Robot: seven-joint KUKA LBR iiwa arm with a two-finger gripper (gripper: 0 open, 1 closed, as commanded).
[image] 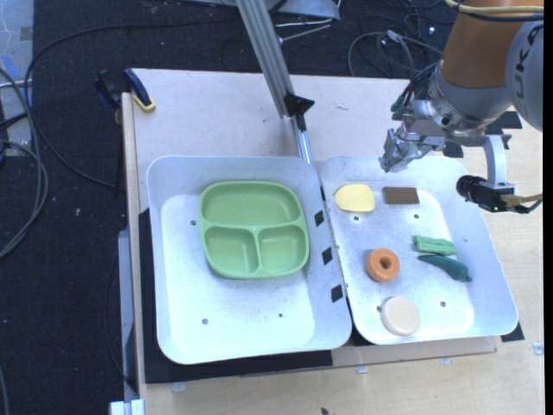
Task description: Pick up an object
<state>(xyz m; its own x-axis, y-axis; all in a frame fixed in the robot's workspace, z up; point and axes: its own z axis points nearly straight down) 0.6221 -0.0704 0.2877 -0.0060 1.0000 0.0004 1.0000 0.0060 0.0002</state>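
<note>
Hovering over far edge of right bin (484, 258), gripper (396, 156) hangs just above and slightly left of brown block (401, 195), with yellow piece (354, 198) a little farther left. Brown block likely nearest target; long axis runs left-right in view. Whether gripper is apart or together: cannot tell (too small, dark). Nothing seen between its tips. Right bin also holds orange ring (383, 264), green pieces (441, 256), cream disc (400, 315). Left bin (173, 318) holds green divided plate (255, 229), compartments bare.

- Left of my reach: left bin (173, 318).
- Inside it: green three-compartment tray (255, 229).
- Beyond my bench: black cables (60, 145) on dark floor.
</note>
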